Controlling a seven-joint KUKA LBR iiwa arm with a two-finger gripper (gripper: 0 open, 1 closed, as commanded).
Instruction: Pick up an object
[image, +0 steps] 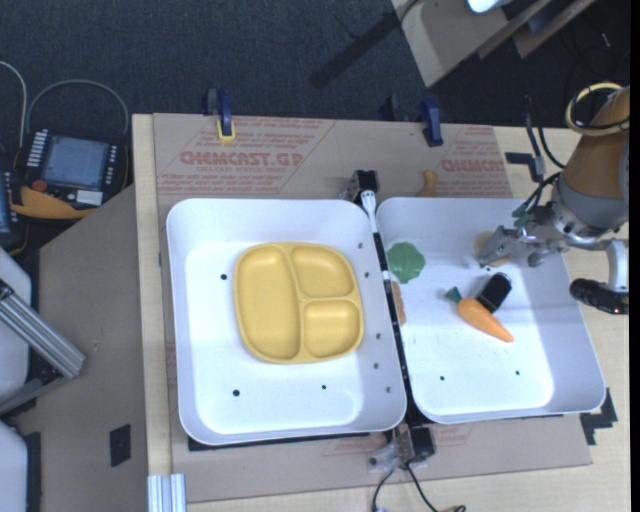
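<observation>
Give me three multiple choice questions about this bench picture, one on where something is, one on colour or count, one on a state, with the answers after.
1. Where does the yellow divided tray lie?
A. In the left bin
B. In the right bin
C. On the cardboard outside the bins

2. What colour is the carrot's body?
A. Purple
B. Orange
C. White

3. How does the carrot stand to the black object?
A. Far apart, in different bins
B. Stacked on the tray
C. Close beside it in the right bin

Answers: 1 A, the tray sits mid left bin. 2 B, its body is orange with a green tip. 3 C, both lie together in the right bin.
</observation>
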